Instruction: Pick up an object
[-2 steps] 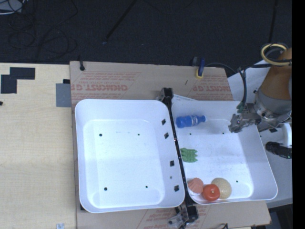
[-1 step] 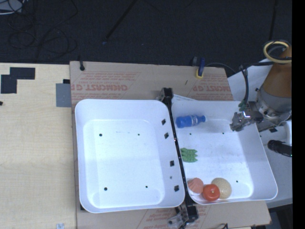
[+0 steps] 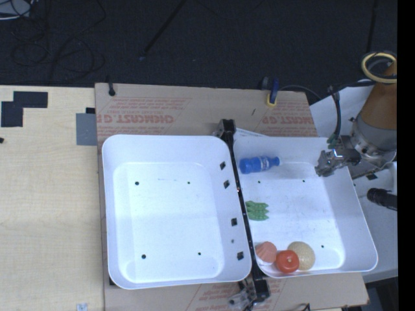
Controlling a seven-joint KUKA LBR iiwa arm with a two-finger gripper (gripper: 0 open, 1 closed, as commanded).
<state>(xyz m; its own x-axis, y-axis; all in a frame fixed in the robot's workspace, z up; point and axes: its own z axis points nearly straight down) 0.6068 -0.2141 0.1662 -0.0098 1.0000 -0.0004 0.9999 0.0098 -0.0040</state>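
Red round object nearest camera, in near corner of right bin, touching pinkish piece and tan ball. Green item mid-bin near divider. Blue bottle lying flat at far side. My gripper over far right rim, nothing between fingers; jaw state: cannot tell. Step, by my judgement: approach, no pick begun. Next move: choose target, bottle closest; travel left, align across its body, descend. Left bin alongside.

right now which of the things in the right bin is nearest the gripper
The blue bottle, lying on its side at the bin's far edge, is closest to the gripper; the green item and three round pieces lie farther off.
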